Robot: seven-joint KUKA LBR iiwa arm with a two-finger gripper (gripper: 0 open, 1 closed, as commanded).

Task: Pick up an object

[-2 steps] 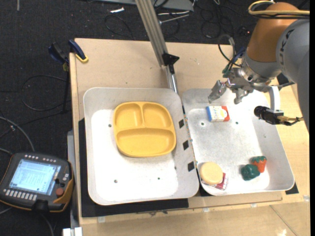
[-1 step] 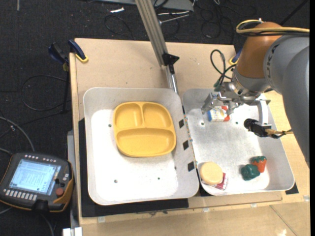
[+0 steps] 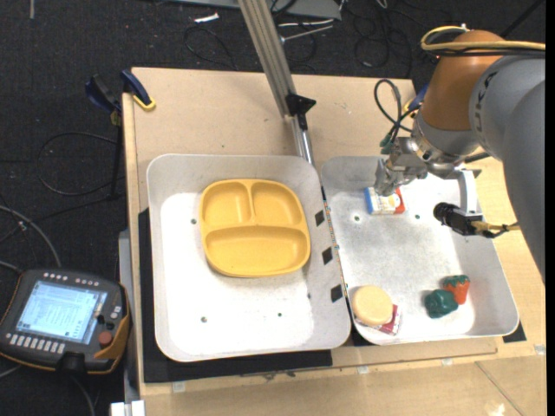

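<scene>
Camera view: I look down on two white bins side by side; the arm [image 3: 486, 85] reaches in from the right
Gripper [image 3: 388, 187]: low over the far end of the right bin [image 3: 416, 250]; tips at a small blue, white and red box [image 3: 383, 203]; I cannot tell how the jaws stand, nor whether they grip it
Right bin, near end: round tan item [image 3: 374, 305]; green piece [image 3: 439, 302] touching a red one [image 3: 459, 288]
Left bin [image 3: 173, 258]: yellow divided tray [image 3: 255, 227]

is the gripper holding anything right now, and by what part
Cannot be told. The gripper is down at the top edge of the small blue, white and red box, but a grip isn't visible.
</scene>
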